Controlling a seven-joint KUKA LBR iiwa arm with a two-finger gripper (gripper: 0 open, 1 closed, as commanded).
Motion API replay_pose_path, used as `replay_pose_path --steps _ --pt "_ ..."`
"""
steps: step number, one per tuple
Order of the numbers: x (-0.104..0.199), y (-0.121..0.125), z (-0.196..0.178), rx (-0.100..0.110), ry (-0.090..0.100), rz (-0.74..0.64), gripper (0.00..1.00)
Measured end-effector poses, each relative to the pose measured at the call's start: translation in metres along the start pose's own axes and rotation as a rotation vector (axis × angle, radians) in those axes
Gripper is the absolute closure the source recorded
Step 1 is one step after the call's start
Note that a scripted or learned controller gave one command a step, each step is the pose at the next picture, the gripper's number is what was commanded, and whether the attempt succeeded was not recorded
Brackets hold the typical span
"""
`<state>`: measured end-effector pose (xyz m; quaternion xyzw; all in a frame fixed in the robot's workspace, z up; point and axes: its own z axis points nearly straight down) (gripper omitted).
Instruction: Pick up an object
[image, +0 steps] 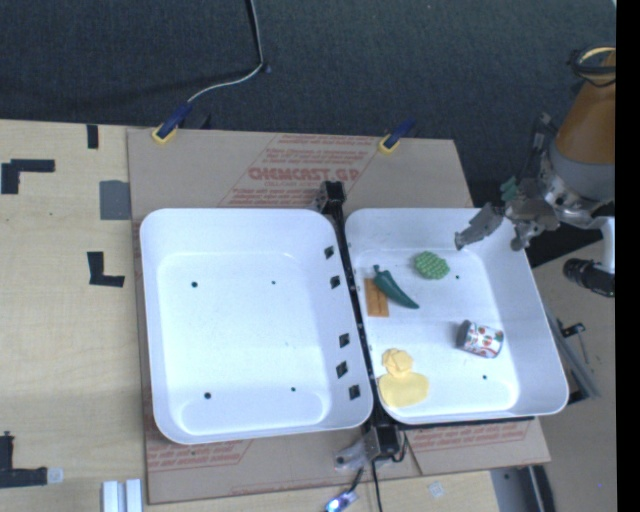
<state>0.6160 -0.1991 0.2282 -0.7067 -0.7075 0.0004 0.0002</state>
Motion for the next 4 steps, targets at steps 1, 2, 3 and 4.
replay_pose_path --steps 1,2,3,4 --pt "0.03 -0.042 0.151 0.006 0.001 0.0 0.0" --pt "0.113 -0.025 -0.025 -0.019 0.001 -0.01 0.0" --pt "0.199 -0.048 0.048 0.008 0.004 -0.008 0.0" --pt "0.263 -0.063 -0.048 -0.008 0.004 -0.009 0.0"
